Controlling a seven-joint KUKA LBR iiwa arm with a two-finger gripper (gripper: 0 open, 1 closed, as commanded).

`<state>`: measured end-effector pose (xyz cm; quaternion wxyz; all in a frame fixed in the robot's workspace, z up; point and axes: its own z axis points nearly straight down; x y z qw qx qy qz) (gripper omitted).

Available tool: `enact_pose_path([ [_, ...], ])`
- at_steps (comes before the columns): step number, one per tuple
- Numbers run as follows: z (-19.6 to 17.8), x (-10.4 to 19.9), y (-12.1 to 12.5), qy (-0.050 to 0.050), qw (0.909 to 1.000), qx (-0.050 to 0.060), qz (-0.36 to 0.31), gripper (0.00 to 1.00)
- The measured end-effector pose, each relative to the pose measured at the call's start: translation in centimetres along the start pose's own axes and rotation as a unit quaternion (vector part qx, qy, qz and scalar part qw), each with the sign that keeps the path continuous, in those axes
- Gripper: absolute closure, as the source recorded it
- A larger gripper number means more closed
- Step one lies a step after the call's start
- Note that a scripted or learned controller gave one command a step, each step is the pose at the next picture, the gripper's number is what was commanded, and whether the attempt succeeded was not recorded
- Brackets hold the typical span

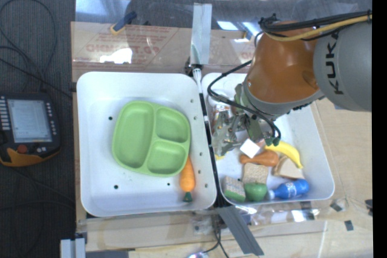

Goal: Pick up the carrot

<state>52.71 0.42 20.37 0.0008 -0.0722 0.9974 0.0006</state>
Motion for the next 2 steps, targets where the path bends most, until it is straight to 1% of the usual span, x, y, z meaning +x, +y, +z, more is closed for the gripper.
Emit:
enact_pose_path([
  [1, -7.6, 1.3, -9.8, -0.002, 0.9804, 0.002, -0.197, 1.0],
  [2, 2.1, 1.4, -3.8, 0.002, 0.9974, -0.001, -0.072, 1.0],
])
